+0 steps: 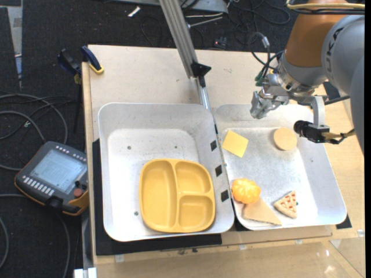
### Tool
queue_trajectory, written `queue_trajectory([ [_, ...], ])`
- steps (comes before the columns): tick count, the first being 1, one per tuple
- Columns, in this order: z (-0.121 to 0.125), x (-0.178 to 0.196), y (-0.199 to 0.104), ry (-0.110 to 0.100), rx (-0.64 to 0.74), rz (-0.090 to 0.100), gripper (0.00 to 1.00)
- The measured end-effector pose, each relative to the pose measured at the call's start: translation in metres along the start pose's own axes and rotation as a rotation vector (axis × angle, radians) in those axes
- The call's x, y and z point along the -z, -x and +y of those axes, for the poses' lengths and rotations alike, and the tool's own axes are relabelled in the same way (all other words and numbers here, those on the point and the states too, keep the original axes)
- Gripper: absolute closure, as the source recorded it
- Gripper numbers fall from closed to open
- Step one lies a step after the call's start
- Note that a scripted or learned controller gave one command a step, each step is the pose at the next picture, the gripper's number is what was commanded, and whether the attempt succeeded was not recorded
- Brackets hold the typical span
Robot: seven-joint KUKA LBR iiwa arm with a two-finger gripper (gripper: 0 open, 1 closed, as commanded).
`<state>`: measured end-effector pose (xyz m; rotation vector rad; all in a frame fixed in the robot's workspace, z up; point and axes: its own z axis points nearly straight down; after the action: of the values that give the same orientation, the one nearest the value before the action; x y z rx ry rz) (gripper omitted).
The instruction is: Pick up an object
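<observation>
- Dark carpeted floor with loose cables around a pale wooden tabletop (pixel 145 74); a teach pendant (pixel 53 177) lies on the floor at the left.
- Left shallow white bin (pixel 116 120) holds a yellow plastic three-compartment tray (pixel 177 196).
- Right shallow white bin (pixel 324 184) holds the pickable items: flat yellow cheese square (pixel 235 143), round tan cookie-like disc (pixel 284 139), orange round toy fruit (pixel 246 191), tan triangular wedge (pixel 261 213), small pizza slice toy (pixel 286 204).
- Grey two-finger gripper (pixel 259 110) hangs over the right bin's far edge, above and right of the cheese square; jaws too small and blurred, cannot tell opening, nothing seen between them.
- Step judged: approach, no object picked yet.
- To do well: pick an isolated target, the disc or cheese square being nearest; centre jaws over it, descend straight, avoid the bin wall. Fruit and wedge touch, riskier.
</observation>
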<state>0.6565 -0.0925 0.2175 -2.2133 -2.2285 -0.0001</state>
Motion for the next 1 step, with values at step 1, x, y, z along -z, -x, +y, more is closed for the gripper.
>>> queue_trajectory([
  [1,-0.0050,-0.0022,-0.0544,-0.001,0.001,0.001,1.00],
])
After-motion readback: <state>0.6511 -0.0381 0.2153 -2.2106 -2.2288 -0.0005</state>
